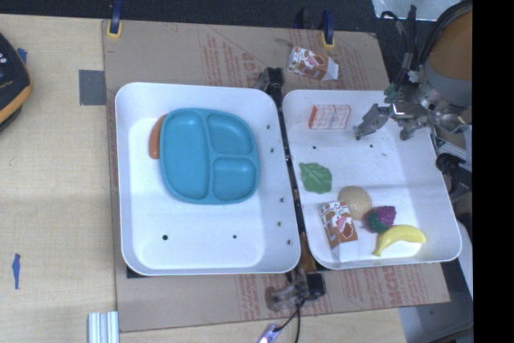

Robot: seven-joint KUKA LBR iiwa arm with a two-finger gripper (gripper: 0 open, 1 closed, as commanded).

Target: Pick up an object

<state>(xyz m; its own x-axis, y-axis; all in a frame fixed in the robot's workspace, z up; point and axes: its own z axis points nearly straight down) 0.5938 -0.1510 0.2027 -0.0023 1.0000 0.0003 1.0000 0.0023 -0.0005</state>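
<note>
Near rim, right bin (450, 257): yellow banana (399, 238) lying against the front wall, purple grapes (381, 217) touching it from behind, tan potato (354, 199) just beside those, red-and-white packet (339, 222) to their left.
Mid floor, right bin: green leaf (316, 177) flat and alone, near the wall shared with the left bin (128, 173).
Left bin contents: blue divided tray (210, 155), an orange piece (154, 139) tucked against its left edge.
Far floor, right bin: small white-and-orange carton (330, 117), apart from the rest.
Beyond the bins: another snack packet (312, 63) on the cardboard, out of play.
Likeliest target: carton, judged only from nearness to the tool.
Risk one: near cluster packed tight, so a descent there likely to land on two items and slip off the rounded ones.
Risk two: leaf and packet lying flat, little to bite on; fingers liable to scrape bare plastic.
Risk three: carton light, apt to skid away if struck on one side.
Arm pose: entered from the right, wrist low over the far right of the bin, gripper (391, 122) aimed leftward at the carton.
Fingers: spread apart, nothing between them.
</note>
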